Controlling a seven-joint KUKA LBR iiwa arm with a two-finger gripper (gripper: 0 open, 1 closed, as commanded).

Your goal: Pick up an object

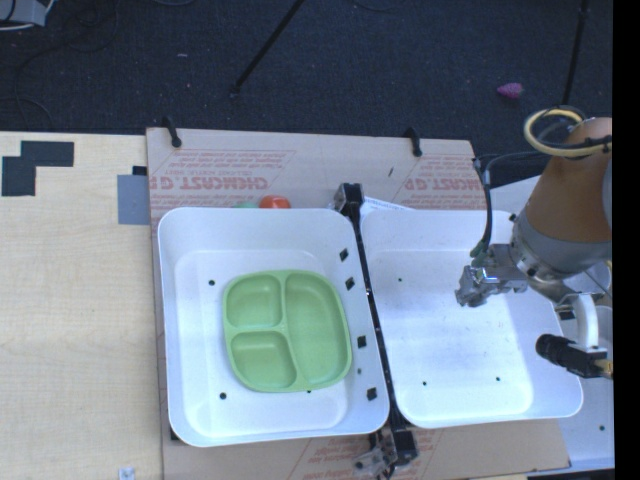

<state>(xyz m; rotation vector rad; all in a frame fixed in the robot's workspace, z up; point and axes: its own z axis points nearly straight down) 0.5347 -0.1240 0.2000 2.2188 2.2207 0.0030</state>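
Green plate (288, 330) lies in left bin, tool (472, 290) over right.

two white bins (190, 268), cardboard sheet (300, 168), wooden bench (70, 318)

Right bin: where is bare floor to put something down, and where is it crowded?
The right bin has bare floor from the divider across its middle and front. The claw hangs over its right part, so that side is tight. In the left bin, the green plate leaves only narrow margins.
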